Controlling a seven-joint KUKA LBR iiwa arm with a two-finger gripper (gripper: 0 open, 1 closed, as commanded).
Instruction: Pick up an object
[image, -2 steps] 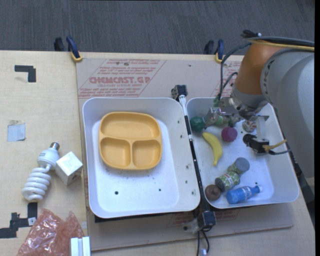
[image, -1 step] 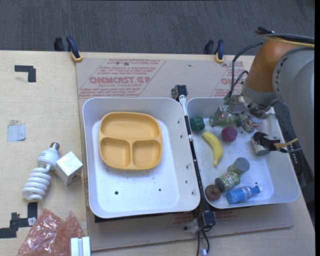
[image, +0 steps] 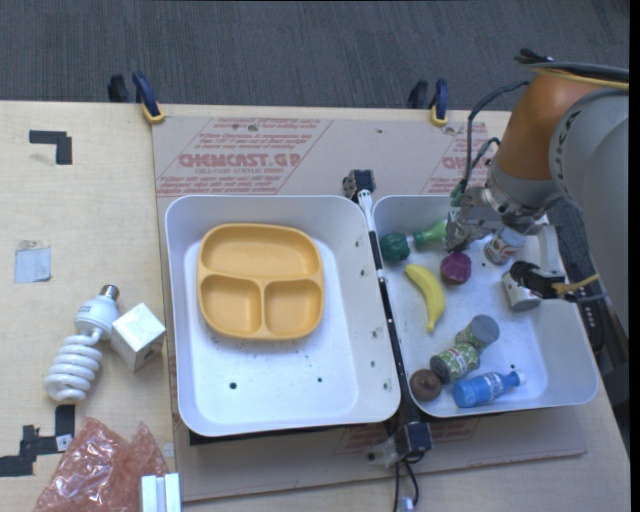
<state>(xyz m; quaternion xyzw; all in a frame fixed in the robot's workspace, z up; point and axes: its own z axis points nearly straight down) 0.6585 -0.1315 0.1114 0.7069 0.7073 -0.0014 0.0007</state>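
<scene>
The right bin (image: 560, 372) holds several small objects. Among them are a yellow banana (image: 427, 292), a purple round fruit (image: 456, 267) and a green toy vegetable (image: 397, 246). A green bottle with a grey cap (image: 466, 352), a blue bottle (image: 485, 387) and a brown round piece (image: 426, 383) lie nearer the front. My gripper (image: 463, 232) is low in the bin's back part, just above the purple fruit and to the right of the green vegetable. I see nothing held in it.
The left bin (image: 200, 400) holds a yellow divided plate (image: 262, 280). Two small whitish items (image: 520, 293) (image: 500, 247) lie by the right bin's far right side under the arm. A light bulb (image: 80, 352), a white cube (image: 138, 335) and red mesh (image: 95, 465) lie on the bench at the left.
</scene>
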